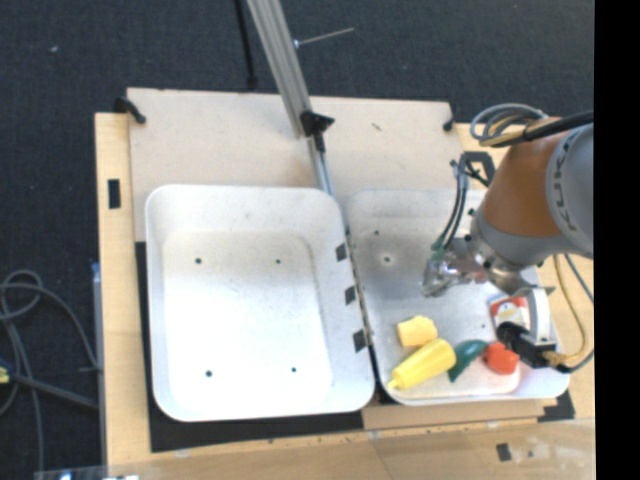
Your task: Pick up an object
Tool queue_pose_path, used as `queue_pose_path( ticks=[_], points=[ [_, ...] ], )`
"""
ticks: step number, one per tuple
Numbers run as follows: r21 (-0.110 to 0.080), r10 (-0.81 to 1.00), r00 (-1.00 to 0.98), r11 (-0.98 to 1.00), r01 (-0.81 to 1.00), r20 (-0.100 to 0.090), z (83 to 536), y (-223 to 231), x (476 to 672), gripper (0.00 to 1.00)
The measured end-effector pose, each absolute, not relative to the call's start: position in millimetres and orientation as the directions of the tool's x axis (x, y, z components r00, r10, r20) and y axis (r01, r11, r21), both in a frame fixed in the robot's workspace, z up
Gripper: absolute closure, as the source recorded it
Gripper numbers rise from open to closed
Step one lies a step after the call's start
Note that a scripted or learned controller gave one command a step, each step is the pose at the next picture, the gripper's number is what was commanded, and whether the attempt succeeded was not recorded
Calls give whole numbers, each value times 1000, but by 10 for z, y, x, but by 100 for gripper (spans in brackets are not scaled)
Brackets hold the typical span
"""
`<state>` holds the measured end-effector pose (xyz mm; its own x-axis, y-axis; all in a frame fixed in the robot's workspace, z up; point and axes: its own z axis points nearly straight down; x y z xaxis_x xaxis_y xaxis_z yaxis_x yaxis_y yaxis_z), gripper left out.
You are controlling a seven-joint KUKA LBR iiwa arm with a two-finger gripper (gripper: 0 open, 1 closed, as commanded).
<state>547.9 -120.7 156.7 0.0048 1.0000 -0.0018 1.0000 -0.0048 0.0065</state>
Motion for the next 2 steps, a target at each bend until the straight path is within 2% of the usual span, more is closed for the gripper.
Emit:
queue_pose_path(
  ticks=[1,2],
  points=[
    [9,1000,-3,3,1000,-2,2212,-1195,5493,100],
    [8,1000,-3,3,1000,-2,2768,-1252,5602,100]
  ],
)
